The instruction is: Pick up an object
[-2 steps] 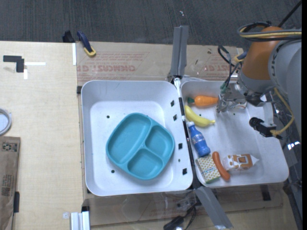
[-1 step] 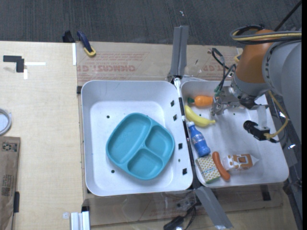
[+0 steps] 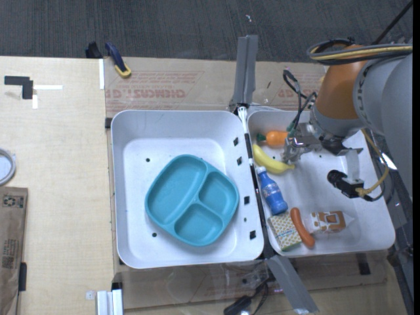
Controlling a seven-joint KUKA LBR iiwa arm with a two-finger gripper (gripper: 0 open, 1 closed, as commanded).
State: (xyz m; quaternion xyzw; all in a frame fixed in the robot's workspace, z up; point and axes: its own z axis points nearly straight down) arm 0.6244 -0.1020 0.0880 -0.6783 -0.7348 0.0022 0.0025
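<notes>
The right bin (image 3: pixel 367 238) holds a yellow banana (image 3: pixel 270 162), an orange carrot-like toy (image 3: pixel 277 137), a blue bottle (image 3: pixel 272 191), a red sausage (image 3: pixel 302 227), a green-and-white packet (image 3: pixel 283 231) and a small brown-and-white carton (image 3: pixel 327 222). My gripper (image 3: pixel 291 153) is low in the bin's far left corner, right beside the banana's right end and just below the orange toy. Nothing shows clearly between its tips.
The left bin (image 3: pixel 128 176) holds a blue three-part plate (image 3: pixel 191 199). A grey post (image 3: pixel 246 71) rises behind the divide between the bins. Black cables (image 3: pixel 348 184) hang over the right bin. A blue-and-yellow clamp (image 3: pixel 117 60) lies on the bench at the back.
</notes>
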